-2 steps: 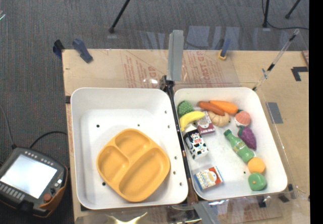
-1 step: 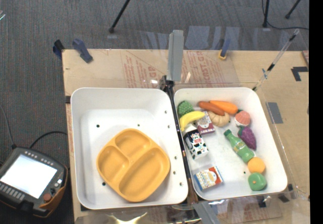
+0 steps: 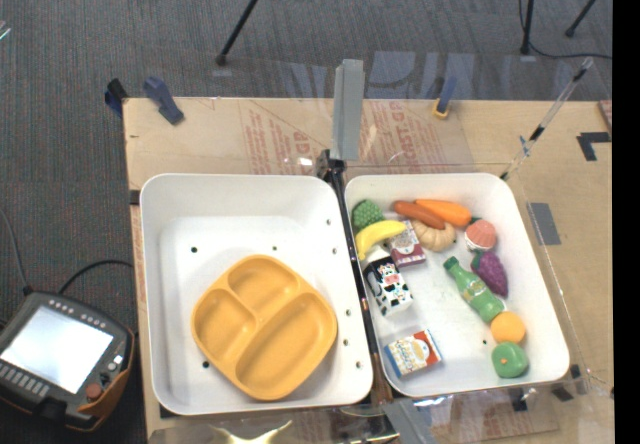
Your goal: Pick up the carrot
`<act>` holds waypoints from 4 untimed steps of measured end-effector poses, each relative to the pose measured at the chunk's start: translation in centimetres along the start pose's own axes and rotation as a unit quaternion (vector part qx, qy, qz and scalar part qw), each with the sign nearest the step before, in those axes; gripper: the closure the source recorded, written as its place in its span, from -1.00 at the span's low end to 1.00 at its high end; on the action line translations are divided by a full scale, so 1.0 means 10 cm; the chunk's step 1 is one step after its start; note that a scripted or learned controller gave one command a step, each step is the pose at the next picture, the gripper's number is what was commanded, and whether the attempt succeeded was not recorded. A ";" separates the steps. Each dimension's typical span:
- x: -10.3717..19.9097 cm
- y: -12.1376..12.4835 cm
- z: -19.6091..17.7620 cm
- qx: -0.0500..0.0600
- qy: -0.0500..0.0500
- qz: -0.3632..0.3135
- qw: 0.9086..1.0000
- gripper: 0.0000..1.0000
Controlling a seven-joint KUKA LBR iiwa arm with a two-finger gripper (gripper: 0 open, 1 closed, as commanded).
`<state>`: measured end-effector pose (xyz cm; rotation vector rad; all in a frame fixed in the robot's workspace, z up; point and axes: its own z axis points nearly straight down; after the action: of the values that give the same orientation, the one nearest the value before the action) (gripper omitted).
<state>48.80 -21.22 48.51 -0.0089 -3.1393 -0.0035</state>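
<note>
The carrot [image 3: 445, 211], orange and tapered, lies near the back of the right bin [image 3: 540, 262], pointing right. Its left end touches a red-orange sausage-shaped piece [image 3: 415, 213], and a tan piece [image 3: 430, 237] sits just in front of it.
The right bin also holds a banana [image 3: 379, 234], green broccoli [image 3: 366, 213], purple grapes [image 3: 491, 272], a green bottle [image 3: 473, 290], an orange [image 3: 508, 328], a green apple [image 3: 509, 360] and small cartons [image 3: 389, 286]. A yellow divided plate [image 3: 264, 324] lies in the left bin [image 3: 170, 222]. A tablet [image 3: 55, 357] sits at lower left.
</note>
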 end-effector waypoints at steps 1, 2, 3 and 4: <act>0.10 0.01 1.19 -0.003 0.006 -0.046 0.999 1.00; 0.03 0.00 -0.04 0.002 -0.004 -0.067 0.998 1.00; -0.01 0.01 0.47 -0.002 0.001 -0.212 0.977 1.00; -0.12 0.01 -0.01 0.000 -0.001 -0.248 0.969 1.00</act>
<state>49.96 -21.10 48.58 0.7697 -3.0463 -0.0050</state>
